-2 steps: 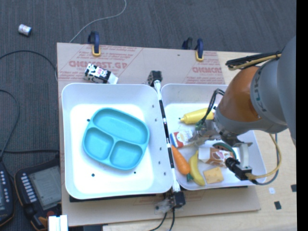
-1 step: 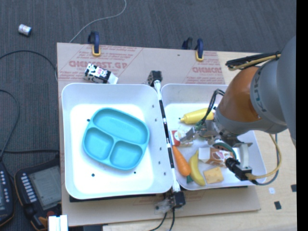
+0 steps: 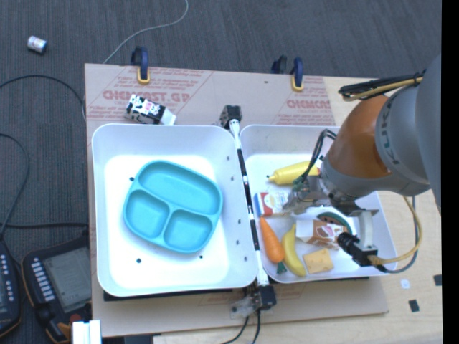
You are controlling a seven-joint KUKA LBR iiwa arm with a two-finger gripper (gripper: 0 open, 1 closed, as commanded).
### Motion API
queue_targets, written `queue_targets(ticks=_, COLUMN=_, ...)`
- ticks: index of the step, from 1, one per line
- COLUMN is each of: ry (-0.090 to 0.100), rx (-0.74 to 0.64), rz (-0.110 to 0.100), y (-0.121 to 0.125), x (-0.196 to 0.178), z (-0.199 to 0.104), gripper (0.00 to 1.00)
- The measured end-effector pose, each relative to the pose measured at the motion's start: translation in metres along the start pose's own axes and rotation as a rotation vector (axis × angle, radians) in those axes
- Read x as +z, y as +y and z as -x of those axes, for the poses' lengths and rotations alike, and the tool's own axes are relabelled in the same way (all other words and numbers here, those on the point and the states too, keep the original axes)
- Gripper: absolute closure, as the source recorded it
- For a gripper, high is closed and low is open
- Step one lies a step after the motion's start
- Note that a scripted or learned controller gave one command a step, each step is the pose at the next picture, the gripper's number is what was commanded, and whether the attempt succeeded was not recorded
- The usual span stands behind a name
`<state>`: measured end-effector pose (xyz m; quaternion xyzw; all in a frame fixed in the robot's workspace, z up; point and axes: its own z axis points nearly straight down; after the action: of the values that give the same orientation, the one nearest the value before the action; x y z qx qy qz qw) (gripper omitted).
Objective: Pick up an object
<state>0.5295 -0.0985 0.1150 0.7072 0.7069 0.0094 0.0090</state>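
Left bin (image 3: pixel 100 192), centre-left of frame: one blue three-compartment plate (image 3: pixel 172 205).

Right bin (image 3: pixel 251 131), centre-right: yellow squeeze bottle (image 3: pixel 290 172), small red-and-white packet (image 3: pixel 271 203), carrot (image 3: pixel 271 241), banana (image 3: pixel 290 248), tan cracker-like piece (image 3: pixel 318 261), printed white card (image 3: pixel 323 231).

End effector (image 3: pixel 308 196): low over the right bin's middle, just below the bottle; grip state cannot be told.

Counter (image 3: pixel 186 95): blue clamps along its upper edge.
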Motion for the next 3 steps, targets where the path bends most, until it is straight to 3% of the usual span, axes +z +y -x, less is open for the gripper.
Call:
queue_targets(ticks=1, ry=0.000, rx=0.000, rz=0.000, y=-0.0002, x=0.0003, z=0.0000, gripper=0.00)
queue_targets(ticks=2, ry=-0.001, rx=0.000, rz=0.001, y=0.0006, x=-0.0095, z=0.0002, gripper=1.00)
queue_targets(ticks=3, ry=0.000, rx=0.000, rz=0.000, y=0.0005, x=-0.0093, z=0.0001, gripper=0.00)
